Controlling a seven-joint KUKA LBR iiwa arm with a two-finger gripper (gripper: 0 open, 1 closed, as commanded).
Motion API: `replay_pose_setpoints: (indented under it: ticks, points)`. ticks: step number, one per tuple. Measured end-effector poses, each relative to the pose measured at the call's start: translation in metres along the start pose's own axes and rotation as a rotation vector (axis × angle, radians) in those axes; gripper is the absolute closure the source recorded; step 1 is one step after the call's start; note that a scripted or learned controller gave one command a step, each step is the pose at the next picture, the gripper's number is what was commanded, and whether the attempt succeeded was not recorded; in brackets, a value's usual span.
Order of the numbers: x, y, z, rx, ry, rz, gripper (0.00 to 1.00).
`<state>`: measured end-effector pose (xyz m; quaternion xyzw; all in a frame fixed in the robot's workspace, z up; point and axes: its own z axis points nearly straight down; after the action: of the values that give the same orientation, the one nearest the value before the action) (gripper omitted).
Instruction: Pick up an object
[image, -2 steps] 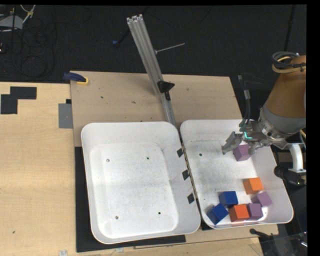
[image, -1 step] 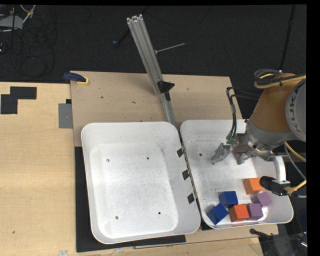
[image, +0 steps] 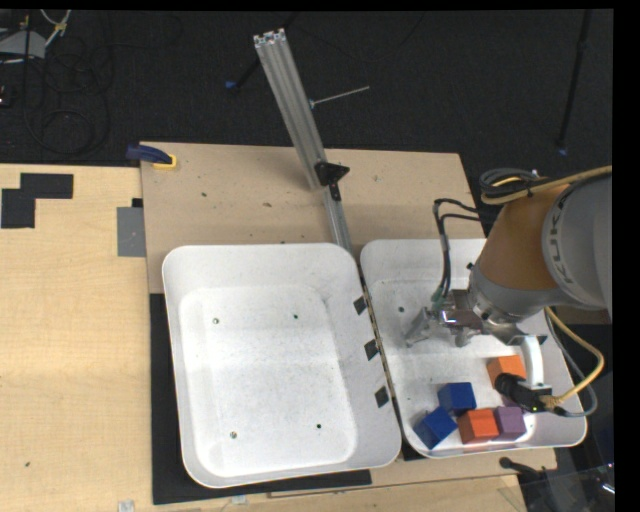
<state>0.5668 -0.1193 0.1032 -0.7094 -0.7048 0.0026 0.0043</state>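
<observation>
The left bin lies bare. In the right bin, the gripper hangs with fingers spread, holding nothing. The blocks cluster tightly in the near corner, well apart; a descent risks jamming against neighbours.

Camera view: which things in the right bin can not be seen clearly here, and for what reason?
- Gripper, camera view: small and blurred under the wrist; open or shut cannot be told.
- Orange block: partly hidden by the arm's fittings.
- Purple block: the black cable end covers its upper edge.
- Right bin: the arm hides its right wall.
- Small blocks' exact shapes: too small to tell.
</observation>
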Motion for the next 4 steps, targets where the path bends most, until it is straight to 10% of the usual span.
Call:
replay_pose_setpoints:
  ticks: [1,2,4]
  points:
    - [0.0,0.001,0.011,-0.007,-0.002,0.001,0.0]
    - [-0.002,0.0,0.001,-0.007,-0.001,0.009,1.0]
    - [-0.011,0.007,-0.103,-0.014,-0.003,-0.008,1.0]
